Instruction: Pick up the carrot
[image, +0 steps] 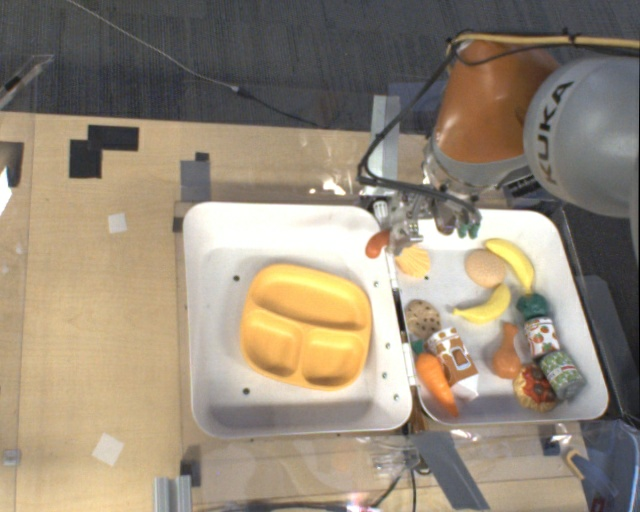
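Grey arm (560, 110) lettered "KUKA", reaching in from the right over the far edge of the right bin (575, 262). Gripper (405, 228) hanging by the wall between the 2 bins, next to a small reddish piece (376, 244); openness impossible to tell, nothing plainly held. Carrot (436, 384) lying at the right bin's near left corner, touching a small printed carton (455, 354), well apart from the gripper. 2 bananas (497, 283) farther back. Bottle (541, 335) label unreadable. Yellow divided tray (305, 325) in the left bin (215, 330).

White letters reading "KUKA" run down the grey arm (585, 120) at far right; the bottle labels are too small to read.
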